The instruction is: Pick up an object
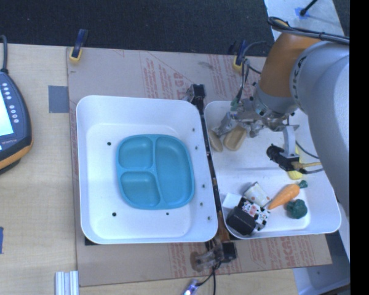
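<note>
My gripper (238, 128) hangs low over the far left part of the right bin (320, 226). Right beneath it lie two tan pieces: one (235, 139) under the gripper's middle and one (216, 142) by the bin's left wall. I cannot make out whether either is gripped. Nearer the front lie an orange carrot (285, 195), a green lump (297, 209), a black object (239, 220), a small white cup-like piece (254, 192) and a white piece with dark and red spots (257, 213).
The left bin (98, 220) holds a blue divided plate (155, 171). A handheld pendant with a screen (3, 121) lies on the bench at far left. Clamps (77, 48) sit along the bench's far edge. The arm's grey body (323, 91) covers the right bin's right side.
</note>
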Robot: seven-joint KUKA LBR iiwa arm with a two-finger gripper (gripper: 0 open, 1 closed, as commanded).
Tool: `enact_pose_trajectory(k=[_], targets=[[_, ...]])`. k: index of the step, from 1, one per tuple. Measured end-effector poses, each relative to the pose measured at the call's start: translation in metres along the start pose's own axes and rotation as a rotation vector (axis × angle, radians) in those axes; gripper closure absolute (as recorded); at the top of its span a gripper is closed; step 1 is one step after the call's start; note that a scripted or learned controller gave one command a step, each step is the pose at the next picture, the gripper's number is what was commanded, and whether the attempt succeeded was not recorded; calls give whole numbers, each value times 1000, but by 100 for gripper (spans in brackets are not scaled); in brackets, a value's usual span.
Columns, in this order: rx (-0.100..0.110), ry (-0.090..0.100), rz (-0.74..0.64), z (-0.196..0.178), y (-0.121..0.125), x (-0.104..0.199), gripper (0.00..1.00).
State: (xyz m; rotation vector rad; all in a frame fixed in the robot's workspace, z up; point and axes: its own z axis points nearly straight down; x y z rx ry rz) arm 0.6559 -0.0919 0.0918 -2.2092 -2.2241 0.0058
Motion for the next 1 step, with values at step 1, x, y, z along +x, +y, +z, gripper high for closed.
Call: enact_pose_trajectory(k=[1], targets=[[-3,-1,5,0,0,-10,0]])
